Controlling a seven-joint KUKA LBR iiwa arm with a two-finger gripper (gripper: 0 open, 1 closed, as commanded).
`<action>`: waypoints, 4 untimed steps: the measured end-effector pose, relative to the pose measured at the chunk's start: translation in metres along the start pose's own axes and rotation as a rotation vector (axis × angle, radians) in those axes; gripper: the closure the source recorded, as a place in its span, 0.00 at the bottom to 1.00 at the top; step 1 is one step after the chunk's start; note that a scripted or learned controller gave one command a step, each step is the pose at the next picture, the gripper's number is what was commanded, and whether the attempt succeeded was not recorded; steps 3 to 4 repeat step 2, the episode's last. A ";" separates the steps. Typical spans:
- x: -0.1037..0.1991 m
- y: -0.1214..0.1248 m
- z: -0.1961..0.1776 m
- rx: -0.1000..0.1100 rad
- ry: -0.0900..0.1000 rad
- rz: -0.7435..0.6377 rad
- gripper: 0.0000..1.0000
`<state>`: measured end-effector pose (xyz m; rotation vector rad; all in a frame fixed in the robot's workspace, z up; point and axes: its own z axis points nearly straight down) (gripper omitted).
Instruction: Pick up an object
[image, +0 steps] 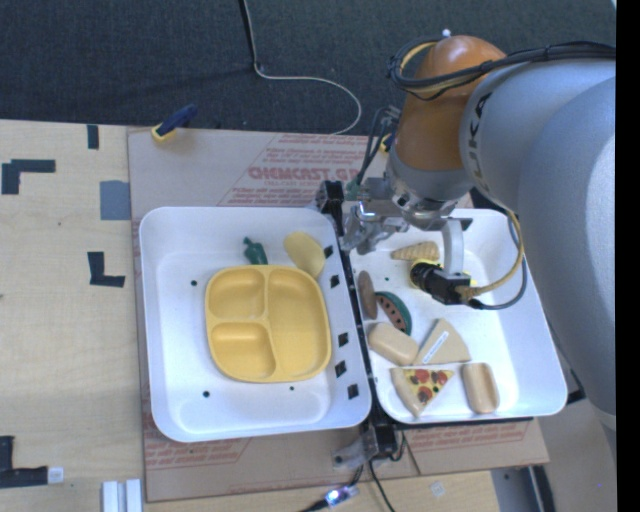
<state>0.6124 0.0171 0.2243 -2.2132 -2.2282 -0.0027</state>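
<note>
Nearest the lens, grey arm (560, 200) fills the right, though going left to right: yellow divided plate (268, 322) lies in the left bin (165, 330), down-left of the tool (372, 232); a pale yellow piece (305, 252) sits just left of it. Below the tool, toy foods include a pizza slice (422, 386). Whether the tool grips anything, I cannot tell.

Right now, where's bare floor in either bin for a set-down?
Left bin: bare strips left of and in front of the yellow tray; its far right corner holds a green piece and a yellow piece. Right bin: free right of the gripper; crowded near the pizza slice and bun.
</note>
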 end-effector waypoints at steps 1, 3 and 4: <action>0.049 -0.002 -0.004 0.002 0.000 0.000 1.00; 0.030 0.000 -0.002 0.003 -0.003 0.007 1.00; 0.030 0.000 -0.002 0.003 -0.003 0.007 1.00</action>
